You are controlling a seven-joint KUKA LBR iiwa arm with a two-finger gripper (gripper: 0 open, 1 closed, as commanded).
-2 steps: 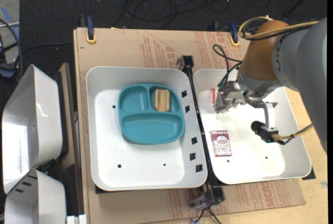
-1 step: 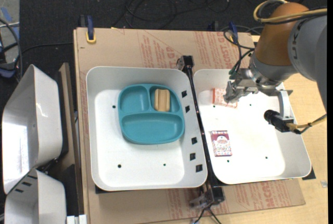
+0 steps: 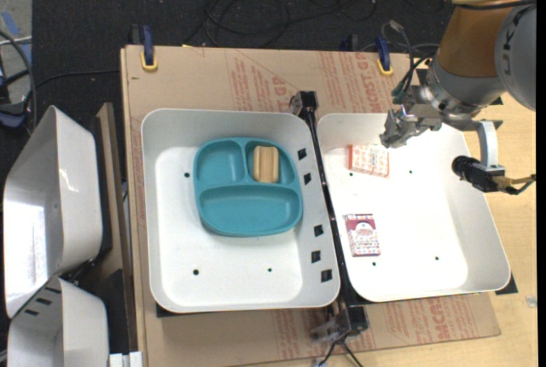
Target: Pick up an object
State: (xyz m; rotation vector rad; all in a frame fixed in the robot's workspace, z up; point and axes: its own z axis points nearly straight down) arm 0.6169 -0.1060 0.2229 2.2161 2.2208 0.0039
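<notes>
White bins, two of them, sit side by side on the tabletop point(image 3: 222, 75). Left bin point(image 3: 171, 271) carries one teal divided plate point(image 3: 247, 190) with one tan block point(image 3: 266, 164) in its upper-right compartment. Right bin point(image 3: 461, 263) carries two small cards: a red-patterned card point(image 3: 368, 160) near its upper-left corner and a pink card point(image 3: 363, 235) below that. Just above the red-patterned card hangs the gripper point(image 3: 394, 135); its tips are too blurred to make out, so their spread cannot be told.

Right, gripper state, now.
Gripper: cannot be told; it hangs over the right bin, by the white packet, with nothing seen held.
</notes>
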